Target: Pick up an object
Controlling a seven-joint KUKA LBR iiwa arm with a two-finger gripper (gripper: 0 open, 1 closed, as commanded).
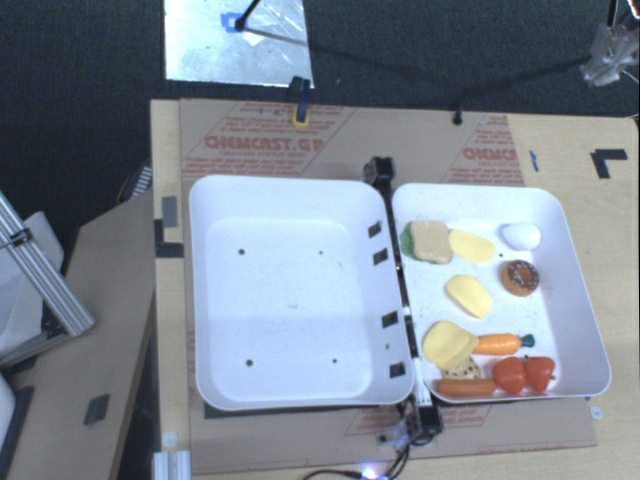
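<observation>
The right white bin [572,268] holds several toy foods. A tan sandwich with a green edge [428,241] lies at its back left, beside a yellow piece [471,246] and a white egg [520,235]. A brown donut [520,277] sits near the right wall. Another yellow piece [468,295] is in the middle. Along the front lie a round yellow piece [448,344], an orange carrot [500,344], a red pepper [523,373] and a red sausage [465,388].
The left white bin [290,298] stands beside the right one, joined by a black clipped divider [392,268]. Both rest on a cardboard sheet [260,138]. A shiny metal plate [238,26] lies beyond the bench. A pale fixture on a black cable [610,53] hangs at the top right.
</observation>
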